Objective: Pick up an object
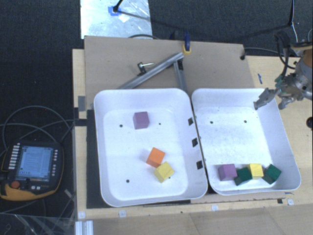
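My gripper [270, 98]: over the right bin's [244, 106] far right rim; fingers spread, gripping nothing
Blocks: purple block [227, 171], nearest-row cluster, well apart from my gripper

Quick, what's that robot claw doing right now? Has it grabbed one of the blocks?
Gripper: over the right bin's far right corner, nothing between its fingers; open or closed cannot be told.

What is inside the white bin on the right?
The right bin holds four blocks in a row near its front wall: purple, dark green, yellow, dark green. The blocks cover the floor beneath them.
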`<state>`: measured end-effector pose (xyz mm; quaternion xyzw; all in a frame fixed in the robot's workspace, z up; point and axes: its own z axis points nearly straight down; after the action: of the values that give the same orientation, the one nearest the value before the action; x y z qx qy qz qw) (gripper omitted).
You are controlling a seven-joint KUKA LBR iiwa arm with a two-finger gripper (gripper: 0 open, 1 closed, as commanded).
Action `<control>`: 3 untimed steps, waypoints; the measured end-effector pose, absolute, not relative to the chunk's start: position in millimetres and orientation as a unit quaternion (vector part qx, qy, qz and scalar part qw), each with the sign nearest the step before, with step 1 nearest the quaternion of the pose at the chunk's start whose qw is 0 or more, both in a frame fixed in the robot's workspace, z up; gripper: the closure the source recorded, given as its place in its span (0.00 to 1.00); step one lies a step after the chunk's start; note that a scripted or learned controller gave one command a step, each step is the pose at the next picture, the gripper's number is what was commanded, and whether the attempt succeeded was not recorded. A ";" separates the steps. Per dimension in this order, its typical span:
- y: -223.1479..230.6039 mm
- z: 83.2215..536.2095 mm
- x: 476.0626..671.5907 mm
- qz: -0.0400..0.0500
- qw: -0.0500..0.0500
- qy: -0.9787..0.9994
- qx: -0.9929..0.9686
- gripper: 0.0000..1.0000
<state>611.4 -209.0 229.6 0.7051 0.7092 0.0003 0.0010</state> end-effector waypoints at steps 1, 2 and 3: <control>-209.1 229.6 611.4 0.000 0.001 0.709 0.705 0.00; -205.6 169.1 616.2 -0.001 -0.001 0.709 0.705 0.00; -196.6 118.8 610.8 -0.001 -0.001 0.709 0.705 0.00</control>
<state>610.8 -196.6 118.8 0.7052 0.7090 -0.0008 -0.0013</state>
